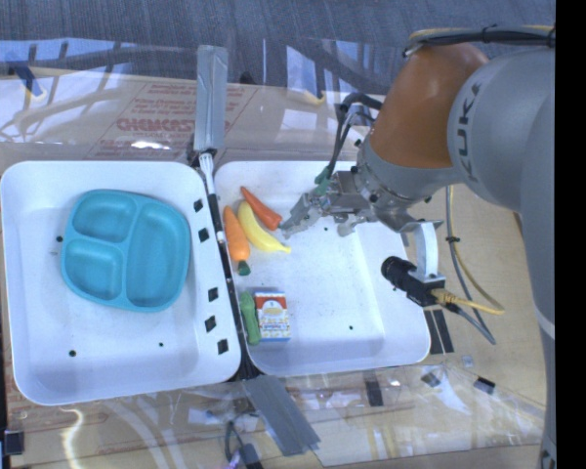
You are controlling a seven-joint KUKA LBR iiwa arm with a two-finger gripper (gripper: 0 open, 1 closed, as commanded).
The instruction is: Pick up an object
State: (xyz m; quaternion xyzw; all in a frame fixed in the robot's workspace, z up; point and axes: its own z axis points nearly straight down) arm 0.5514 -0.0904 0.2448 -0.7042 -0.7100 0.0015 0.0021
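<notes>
Toy food lies in the right bin [371,335]: a banana [261,233] with a carrot [260,207] just above it, a second carrot [235,235] along the divider, and lower down a small box [272,316] beside a green vegetable [247,317]. The gripper [308,213] hangs over this bin just right of the banana; whether its fingers are apart or together cannot be told. A blue divided plate [127,249] rests in the left bin [29,311].

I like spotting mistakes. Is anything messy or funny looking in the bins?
Nothing spilled or broken. The toy food, two carrots, banana, cucumber and small box, is crowded along the right bin's left side.
</notes>
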